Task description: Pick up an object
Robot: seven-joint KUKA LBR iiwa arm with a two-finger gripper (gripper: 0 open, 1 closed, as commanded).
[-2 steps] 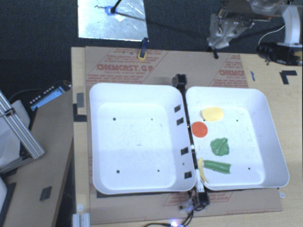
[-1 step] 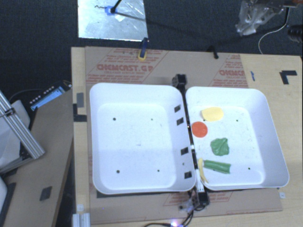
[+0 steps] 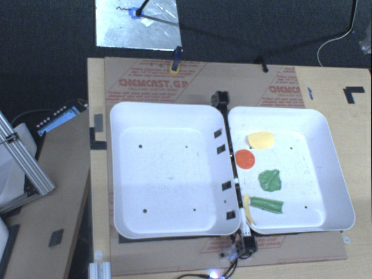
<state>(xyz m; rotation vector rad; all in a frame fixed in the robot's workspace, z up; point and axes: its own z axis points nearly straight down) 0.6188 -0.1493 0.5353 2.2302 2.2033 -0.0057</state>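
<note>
Five small things are held in the right bin (image 3: pixel 325 156): a yellow piece (image 3: pixel 260 139), a red disc (image 3: pixel 244 159), a green leaf (image 3: pixel 269 179), a green pod (image 3: pixel 267 204) and a yellow strip (image 3: pixel 248 210).

high slanted overhead view, both bins (image 3: pixel 168 112)

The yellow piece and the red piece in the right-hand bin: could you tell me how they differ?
The yellow piece is a pale, wide oval; the red piece is a round orange-red disc. The yellow piece looks larger and lies further back in the right bin, while the red piece sits closer to the divider between the bins. Both lie flat on the bin floor.
</note>
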